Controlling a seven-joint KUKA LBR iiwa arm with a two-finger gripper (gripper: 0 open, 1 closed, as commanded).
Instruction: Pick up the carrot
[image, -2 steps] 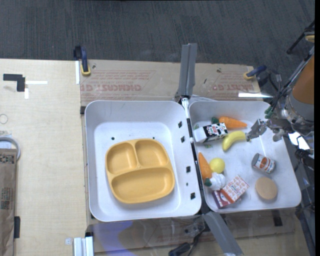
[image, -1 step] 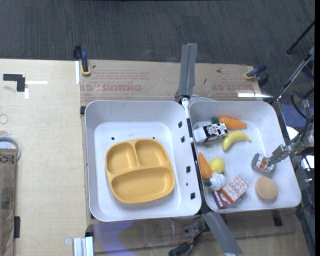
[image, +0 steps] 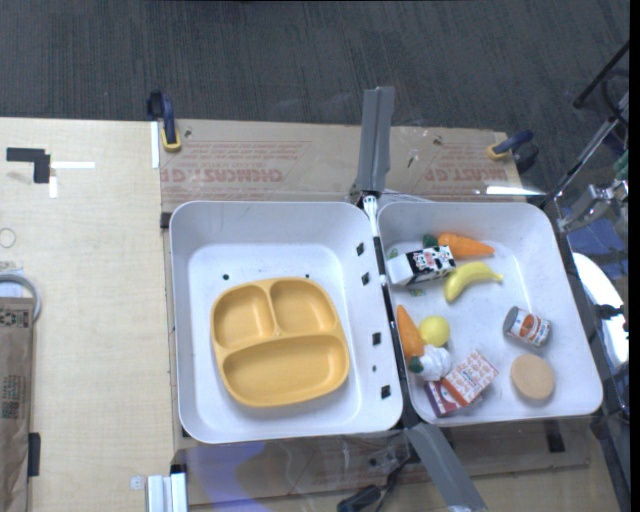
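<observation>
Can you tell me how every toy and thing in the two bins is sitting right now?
Yellow plate: right way up, flat in the left bin.
Carrot: lying flat at the back of the right bin.
Second carrot: lying flat by the dividing wall.
Banana: lying on its side.
Milk carton: tipped over.
Can: lying on its side.
Lemon: resting loose.
Round cookie: lying flat.

Carrot (image: 465, 244) open from above; milk carton (image: 421, 264) and banana (image: 470, 280) crowd its near side.
</observation>
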